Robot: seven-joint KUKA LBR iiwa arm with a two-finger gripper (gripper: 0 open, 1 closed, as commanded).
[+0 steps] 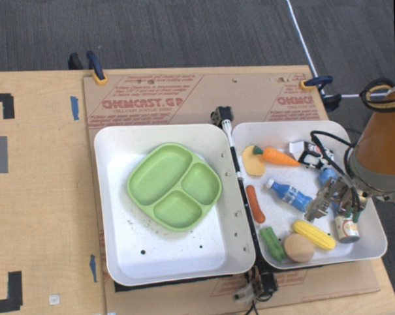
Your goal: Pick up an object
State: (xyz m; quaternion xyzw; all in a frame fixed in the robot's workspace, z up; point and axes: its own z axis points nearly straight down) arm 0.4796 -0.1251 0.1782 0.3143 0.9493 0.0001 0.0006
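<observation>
**A crowded bin could spoil the grab**

The gripper (331,203) is seen low in the right bin (374,247); whether it is open or shut cannot be told. Close by are the toy corn (314,234), a small can (348,229) and a blue bottle (289,194). The wrong toy could be bumped or nothing caught.

My arm (379,153) is a broad orange band over a grey ring; black cables (327,141) loop off it, and my hand (335,203) is dull grey metal.
</observation>
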